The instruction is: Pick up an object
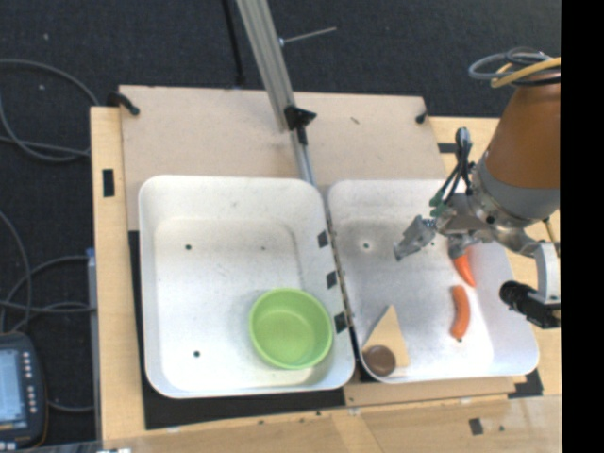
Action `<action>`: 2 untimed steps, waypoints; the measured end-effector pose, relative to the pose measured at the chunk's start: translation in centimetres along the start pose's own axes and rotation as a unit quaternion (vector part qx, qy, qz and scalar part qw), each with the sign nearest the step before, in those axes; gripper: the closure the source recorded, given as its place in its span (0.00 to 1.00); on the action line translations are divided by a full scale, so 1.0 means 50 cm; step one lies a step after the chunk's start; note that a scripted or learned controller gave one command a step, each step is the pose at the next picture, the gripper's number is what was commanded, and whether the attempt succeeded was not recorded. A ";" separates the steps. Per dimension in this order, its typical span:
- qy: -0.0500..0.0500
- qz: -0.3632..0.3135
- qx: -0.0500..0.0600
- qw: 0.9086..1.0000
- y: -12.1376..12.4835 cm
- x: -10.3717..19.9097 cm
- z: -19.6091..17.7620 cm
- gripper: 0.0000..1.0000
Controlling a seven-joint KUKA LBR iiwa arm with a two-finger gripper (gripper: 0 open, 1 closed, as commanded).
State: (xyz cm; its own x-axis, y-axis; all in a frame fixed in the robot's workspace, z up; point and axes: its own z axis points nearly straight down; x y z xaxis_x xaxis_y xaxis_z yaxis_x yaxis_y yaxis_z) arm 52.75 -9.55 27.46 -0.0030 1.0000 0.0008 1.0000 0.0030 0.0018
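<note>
Where visible: two carrots, one bowl.

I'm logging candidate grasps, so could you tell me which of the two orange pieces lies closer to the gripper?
The upper orange piece, just below the gripper; the lower orange piece lies nearer the bin's front edge.

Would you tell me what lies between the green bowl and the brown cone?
In the camera view, the adjoining bin rims run between the green bowl and the brown cone, with dark clips on them.
</note>
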 end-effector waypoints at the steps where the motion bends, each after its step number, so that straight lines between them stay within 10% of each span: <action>1: 0.000 0.001 0.000 1.000 0.000 0.000 0.000 0.00; 2: -0.001 0.002 0.003 1.000 -0.001 -0.010 0.085 0.00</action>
State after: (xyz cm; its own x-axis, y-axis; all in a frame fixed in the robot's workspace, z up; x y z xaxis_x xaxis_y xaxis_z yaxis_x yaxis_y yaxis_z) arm 52.69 -10.03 23.21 0.0014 1.0000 -0.0016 1.0000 -0.0014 -0.0033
